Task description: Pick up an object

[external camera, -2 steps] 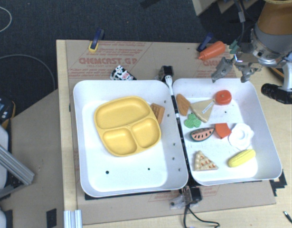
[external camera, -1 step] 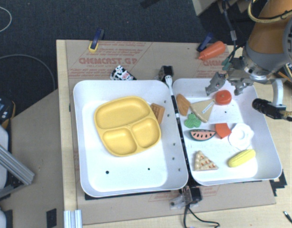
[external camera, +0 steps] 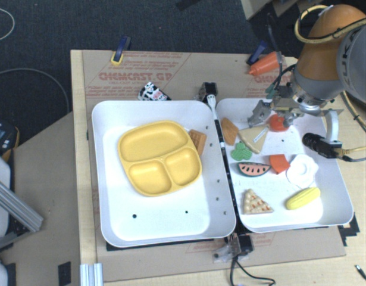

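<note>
Left bin: yellow tray near centre, cracker at tray's right edge. Right bin: arm low over far edge, gripper above red piece and wedge; spread of pincer impossible to tell. Watermelon, orange block, egg mid-bin; pizza, corn by near edge. Risk judged: crowded far edge, wedge nudged aside, small red piece slipping out.

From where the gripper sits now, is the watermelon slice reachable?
Probably yes. The watermelon slice lies flat in the right bin, nothing stacked on it, with the gripper hovering over the same bin.
</note>
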Motion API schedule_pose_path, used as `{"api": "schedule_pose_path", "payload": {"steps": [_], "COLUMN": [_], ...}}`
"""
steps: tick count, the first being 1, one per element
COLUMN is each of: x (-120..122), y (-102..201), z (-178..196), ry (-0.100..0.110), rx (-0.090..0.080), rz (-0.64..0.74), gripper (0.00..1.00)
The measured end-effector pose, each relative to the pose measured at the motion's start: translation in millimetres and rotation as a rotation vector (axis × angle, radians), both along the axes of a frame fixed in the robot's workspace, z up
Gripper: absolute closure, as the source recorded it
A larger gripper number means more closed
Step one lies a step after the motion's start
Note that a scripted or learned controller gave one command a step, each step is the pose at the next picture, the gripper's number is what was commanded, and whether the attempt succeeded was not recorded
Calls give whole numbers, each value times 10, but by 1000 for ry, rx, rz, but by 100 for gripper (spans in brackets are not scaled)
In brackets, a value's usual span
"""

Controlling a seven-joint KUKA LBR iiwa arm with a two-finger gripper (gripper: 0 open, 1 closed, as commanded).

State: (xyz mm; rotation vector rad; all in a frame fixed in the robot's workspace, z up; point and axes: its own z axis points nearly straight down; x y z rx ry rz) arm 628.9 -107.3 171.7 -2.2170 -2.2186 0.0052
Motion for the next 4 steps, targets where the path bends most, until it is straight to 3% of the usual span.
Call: {"api": "schedule_pose_path", "payload": {"steps": [1,2,3,4], "x": [-99,-93,-81,-128], "y": [0,6,7,90], "z": [-601,-870,-743,-180], "ry": [3,-5,-9,-12], "rx": [0,0,0,-2], "rz": [-2,-2,-2,1], "gripper": [0,0,100,100]}}
